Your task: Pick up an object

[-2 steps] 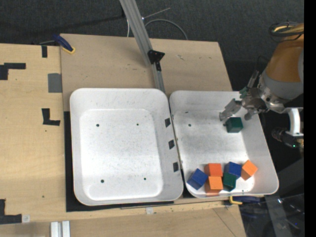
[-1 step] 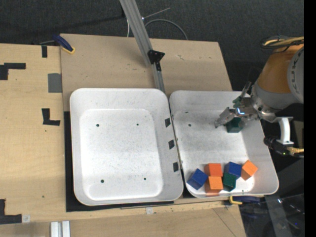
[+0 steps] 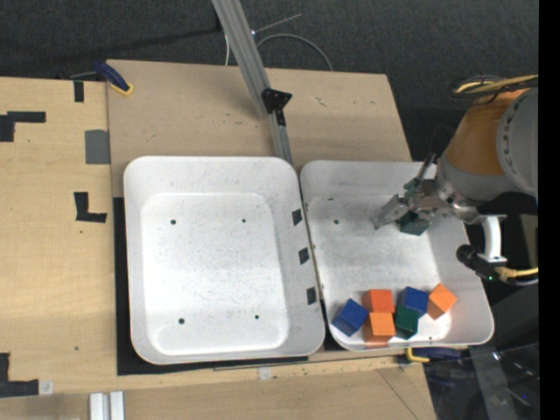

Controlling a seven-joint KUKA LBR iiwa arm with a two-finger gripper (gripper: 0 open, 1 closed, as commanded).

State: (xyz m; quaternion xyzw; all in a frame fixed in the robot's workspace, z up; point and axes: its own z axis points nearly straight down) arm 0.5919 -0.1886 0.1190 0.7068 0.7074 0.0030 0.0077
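Observation:
My gripper (image 3: 408, 213) hangs over the middle right of the right bin (image 3: 350, 191), with the arm coming in from the right. A dark green block (image 3: 411, 226) sits right at the gripper's tip, partly covered by it; whether it is gripped or just lying under the gripper is unclear. Along the bin's near edge lies a cluster of blocks: a blue one (image 3: 350, 316), two orange ones (image 3: 379, 300) (image 3: 381, 325), another blue (image 3: 415, 299), a green one (image 3: 406, 321) and an orange one (image 3: 442, 300).
The left bin (image 3: 210, 252) stands beside the right one, the two rims touching. A slanted metal pole (image 3: 249, 51) crosses the bench behind the bins. Bare wooden bench surrounds both bins.

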